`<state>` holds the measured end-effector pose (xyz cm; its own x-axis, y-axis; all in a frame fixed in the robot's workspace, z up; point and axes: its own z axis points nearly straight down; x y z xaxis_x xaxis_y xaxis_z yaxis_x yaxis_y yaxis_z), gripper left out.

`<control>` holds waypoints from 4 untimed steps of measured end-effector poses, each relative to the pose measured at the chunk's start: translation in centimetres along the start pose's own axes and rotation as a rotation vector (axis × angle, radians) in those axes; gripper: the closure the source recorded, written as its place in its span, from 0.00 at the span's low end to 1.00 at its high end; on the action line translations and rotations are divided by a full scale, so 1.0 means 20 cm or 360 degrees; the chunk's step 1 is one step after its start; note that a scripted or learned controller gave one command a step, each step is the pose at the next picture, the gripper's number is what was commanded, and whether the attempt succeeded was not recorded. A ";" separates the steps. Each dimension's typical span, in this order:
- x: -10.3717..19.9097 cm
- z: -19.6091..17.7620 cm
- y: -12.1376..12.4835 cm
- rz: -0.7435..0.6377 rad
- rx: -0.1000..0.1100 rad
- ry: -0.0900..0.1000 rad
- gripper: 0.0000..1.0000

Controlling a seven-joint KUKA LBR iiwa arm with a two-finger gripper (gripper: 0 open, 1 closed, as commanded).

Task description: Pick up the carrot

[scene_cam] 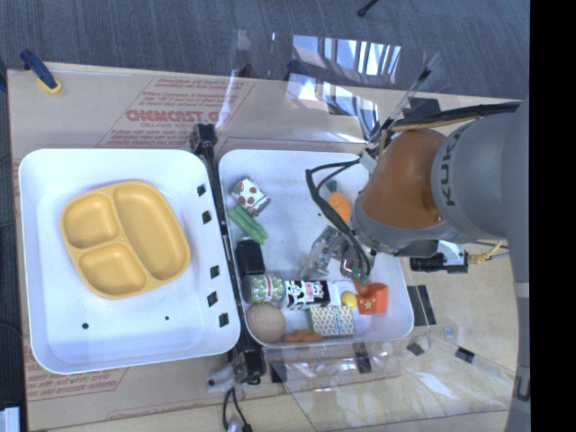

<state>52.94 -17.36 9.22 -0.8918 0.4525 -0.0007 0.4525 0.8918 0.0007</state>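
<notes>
The carrot (pixel 339 208), orange with a green top, lies in the right bin (pixel 279 165) near its right side, partly under the arm's orange band. My gripper (pixel 329 257) hangs just below and left of the carrot, over bare bin floor. Its fingers stand open with nothing between them. The carrot's lower end sits close to the gripper's wrist, and I cannot tell whether they touch.
A yellow divided plate (pixel 126 237) lies in the left bin (pixel 40 313). The right bin also holds a spotted can (pixel 249 196), a green vegetable (pixel 247 225), a black block (pixel 249 257), a small carton (pixel 308 292), a red cup (pixel 372 300), a beige ball (pixel 265 322) and a patterned box (pixel 333 320).
</notes>
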 end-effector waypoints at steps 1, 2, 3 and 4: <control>0.05 -0.06 -0.14 -0.0649 -0.0009 -0.0082 1.00; -0.24 -0.01 -0.06 -0.1231 0.0001 -0.0008 1.00; -0.12 -0.31 0.07 -0.1068 0.0001 -0.0013 1.00; -0.02 -0.39 0.15 -0.0842 0.0000 0.0001 1.00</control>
